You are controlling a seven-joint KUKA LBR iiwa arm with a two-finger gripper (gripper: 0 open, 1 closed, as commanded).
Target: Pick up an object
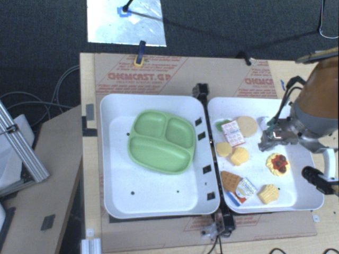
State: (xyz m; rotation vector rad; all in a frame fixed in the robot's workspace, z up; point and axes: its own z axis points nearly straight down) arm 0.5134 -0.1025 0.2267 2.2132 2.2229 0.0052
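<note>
The claw [271, 136] hangs low over the right bin [306, 197], among the toy foods. Nearest is the small pizza [278, 163], just beside it at about five o'clock; the round cookie [246, 125] lies near at ten o'clock. The view is too coarse to tell whether the claw is spread or pressed together.

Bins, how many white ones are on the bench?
2, side by side: the left bin holds a green tray; the right bin holds food items, with the gripper over it.
</note>
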